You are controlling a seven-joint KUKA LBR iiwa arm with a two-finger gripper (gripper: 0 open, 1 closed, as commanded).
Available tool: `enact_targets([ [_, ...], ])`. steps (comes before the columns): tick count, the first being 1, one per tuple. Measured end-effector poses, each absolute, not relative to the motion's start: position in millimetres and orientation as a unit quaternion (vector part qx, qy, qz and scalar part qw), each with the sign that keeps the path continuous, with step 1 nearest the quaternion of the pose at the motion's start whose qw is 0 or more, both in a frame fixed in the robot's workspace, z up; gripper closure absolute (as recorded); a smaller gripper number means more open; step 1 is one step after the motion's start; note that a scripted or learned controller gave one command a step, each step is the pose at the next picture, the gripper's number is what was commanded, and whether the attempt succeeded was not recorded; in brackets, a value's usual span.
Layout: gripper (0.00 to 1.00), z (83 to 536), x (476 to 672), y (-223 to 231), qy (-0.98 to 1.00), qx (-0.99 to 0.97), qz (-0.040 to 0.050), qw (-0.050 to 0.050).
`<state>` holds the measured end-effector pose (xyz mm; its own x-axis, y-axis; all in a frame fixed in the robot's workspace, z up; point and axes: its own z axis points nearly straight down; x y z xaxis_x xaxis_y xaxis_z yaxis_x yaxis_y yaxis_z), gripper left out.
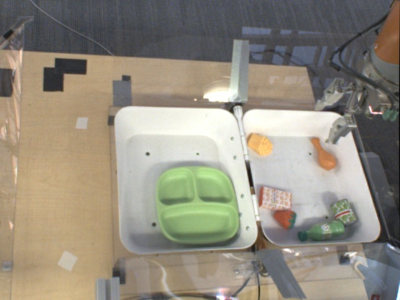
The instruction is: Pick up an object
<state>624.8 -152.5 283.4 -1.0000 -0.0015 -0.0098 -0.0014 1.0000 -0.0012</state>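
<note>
Risk lies at the right bin's [369, 186] far wall, where the gripper [340, 129], its fingers spread with nothing between, hangs just beside the orange drumstick toy [324, 154] and may knock it aside.

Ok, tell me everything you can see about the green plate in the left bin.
The green plate is a light green, squarish tray with rounded corners and looks like smooth plastic. Raised ridges split it into three sections: two smaller ones at the far side and one wide one at the near side. It lies flat and right side up on the floor of the left bin, toward the near right corner. Nothing rests in it, and the gripper is away over the right bin.
</note>
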Motion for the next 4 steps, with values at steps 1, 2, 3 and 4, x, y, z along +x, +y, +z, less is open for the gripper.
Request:
enact_targets([
  [1,0.00,158.4,568.5,-160.1,0.987,0.163,0.0003,0.001],
  [2,0.00,89.9,571.0,-105.2,0.965,0.261,0.0014,0.007],
  [3,1.00,104.9,575.6,-104.9,0.966,0.257,0.0019,0.014],
  [4,1.00,191.4,604.4,-9.8,0.960,0.281,0.0046,0.008],
])
